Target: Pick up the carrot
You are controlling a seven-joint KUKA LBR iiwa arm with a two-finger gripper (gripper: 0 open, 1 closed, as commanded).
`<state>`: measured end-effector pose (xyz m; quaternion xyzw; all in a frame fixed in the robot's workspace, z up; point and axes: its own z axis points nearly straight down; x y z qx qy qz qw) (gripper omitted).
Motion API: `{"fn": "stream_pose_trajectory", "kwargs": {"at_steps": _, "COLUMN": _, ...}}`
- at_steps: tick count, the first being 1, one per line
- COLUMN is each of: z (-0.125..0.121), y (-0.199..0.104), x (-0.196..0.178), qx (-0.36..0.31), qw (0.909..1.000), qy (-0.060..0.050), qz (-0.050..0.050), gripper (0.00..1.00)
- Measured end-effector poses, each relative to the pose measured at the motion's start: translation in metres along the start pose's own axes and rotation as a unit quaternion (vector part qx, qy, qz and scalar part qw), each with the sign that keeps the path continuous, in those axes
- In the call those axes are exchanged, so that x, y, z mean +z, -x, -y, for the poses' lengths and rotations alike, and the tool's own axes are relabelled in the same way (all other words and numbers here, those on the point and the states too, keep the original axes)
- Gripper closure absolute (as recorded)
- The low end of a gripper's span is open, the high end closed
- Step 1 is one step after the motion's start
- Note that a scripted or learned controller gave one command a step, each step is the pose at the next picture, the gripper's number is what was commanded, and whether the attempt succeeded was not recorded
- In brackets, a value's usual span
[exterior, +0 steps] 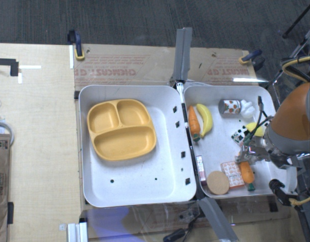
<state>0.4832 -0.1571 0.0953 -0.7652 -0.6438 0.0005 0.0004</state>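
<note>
Pale wood table (34, 135) carries two white bins; the left bin (94, 185) holds a yellow divided plate (122, 129); the right bin (215, 92) holds clutter, likely as distractors; the carrot (194, 121) lies by its left wall, touching a banana (206, 119); the end effector (245, 158) hovers well apart near the right edge, grip state unclear.

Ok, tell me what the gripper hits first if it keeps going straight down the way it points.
Probably the small carrot in the right bin: the gripper hangs just above it, by the pink packet. Depth is unclear from this slant.
</note>
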Motion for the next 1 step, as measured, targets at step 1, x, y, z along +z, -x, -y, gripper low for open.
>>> {"fn": "stream_pose_trajectory", "kwargs": {"at_steps": 1, "z": -0.0056, "y": -0.0574, "x": -0.1744, "qx": -0.046, "qw": 0.999, "qy": 0.0, "qz": 0.001, "gripper": 1.0}}
